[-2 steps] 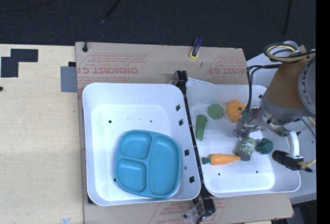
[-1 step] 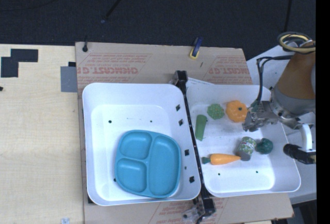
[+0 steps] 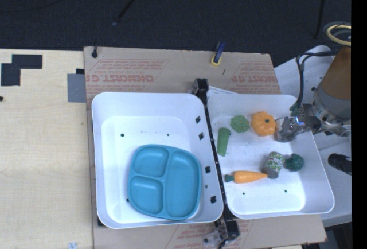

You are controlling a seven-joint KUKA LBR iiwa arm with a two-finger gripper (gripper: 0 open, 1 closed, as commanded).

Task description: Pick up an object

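The likeliest target, a small orange pumpkin-shaped toy (image 3: 263, 124) with a dark stem, sits in the right bin (image 3: 321, 199) near its far right corner. The claw (image 3: 285, 128) hangs just beside it on the right; its metal tip is blurred, so how far it is open, or whether it touches the toy, I cannot tell. The arm (image 3: 338, 78) is cut off at the frame's edge. A blue divided plate (image 3: 164, 182) lies in the left bin (image 3: 114, 110).
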